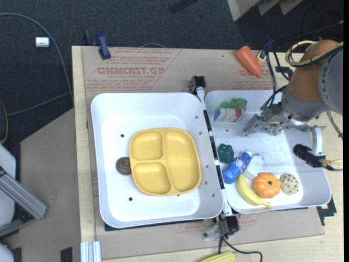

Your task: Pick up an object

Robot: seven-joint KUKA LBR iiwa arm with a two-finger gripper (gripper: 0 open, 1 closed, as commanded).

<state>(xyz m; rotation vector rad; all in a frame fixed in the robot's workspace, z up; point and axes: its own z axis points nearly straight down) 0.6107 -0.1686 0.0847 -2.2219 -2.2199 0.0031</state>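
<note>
While my two-finger gripper (257,125) hovers empty, fingers spread, over the right white bin (322,192) near its far edge, the round orange plastic pumpkin (266,184) sits by the near edge beside a yellow plastic banana (249,192). I should centre over it before descending.

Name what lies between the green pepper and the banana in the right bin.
In the camera view, the blue bottle lies between the green pepper and the banana.
</note>
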